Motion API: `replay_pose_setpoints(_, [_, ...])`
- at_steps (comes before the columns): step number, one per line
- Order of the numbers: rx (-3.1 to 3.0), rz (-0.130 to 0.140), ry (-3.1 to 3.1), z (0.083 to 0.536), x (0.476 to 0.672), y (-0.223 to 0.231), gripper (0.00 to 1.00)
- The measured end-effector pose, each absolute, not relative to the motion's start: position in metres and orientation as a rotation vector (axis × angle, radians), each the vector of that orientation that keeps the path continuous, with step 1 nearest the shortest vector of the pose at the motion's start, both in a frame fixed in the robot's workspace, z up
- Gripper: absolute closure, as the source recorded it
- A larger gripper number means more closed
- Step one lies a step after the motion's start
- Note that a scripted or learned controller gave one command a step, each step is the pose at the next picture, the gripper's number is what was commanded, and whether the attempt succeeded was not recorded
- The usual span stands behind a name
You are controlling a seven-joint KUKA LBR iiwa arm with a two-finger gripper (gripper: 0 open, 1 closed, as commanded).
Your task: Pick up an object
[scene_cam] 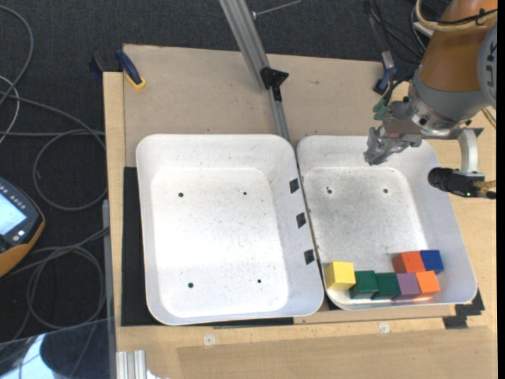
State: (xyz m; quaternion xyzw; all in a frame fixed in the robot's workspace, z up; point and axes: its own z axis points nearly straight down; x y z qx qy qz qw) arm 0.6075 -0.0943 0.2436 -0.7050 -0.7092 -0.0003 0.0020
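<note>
Small coloured cubes (387, 277) sit bunched along the near edge of the right-hand shallow white bin (442, 212). The grey arm with its orange band (458, 50) reaches in from the right, two-finger gripper (380, 148) pointing down over the bin's far edge, well away from them. Honestly can't tell its state.

Bright, even overhead light, soft shadows, mild glare on the white bins (158, 152).

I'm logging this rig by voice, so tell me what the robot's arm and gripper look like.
The arm is a rounded grey body with a broad orange band above the wrist, widening to a pale grey flange. Below it sits a small, dark grey metal gripper. Black cables loop behind the arm, a small blue part sits beside the wrist, and a white bracket carrying a black cylindrical part hangs off its side.
</note>
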Motion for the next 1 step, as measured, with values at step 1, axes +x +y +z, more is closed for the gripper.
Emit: replay_pose_setpoints(1, [-2.211, -0.003, -2.227, 0.2515, 0.5977, -0.0388, 1.00])
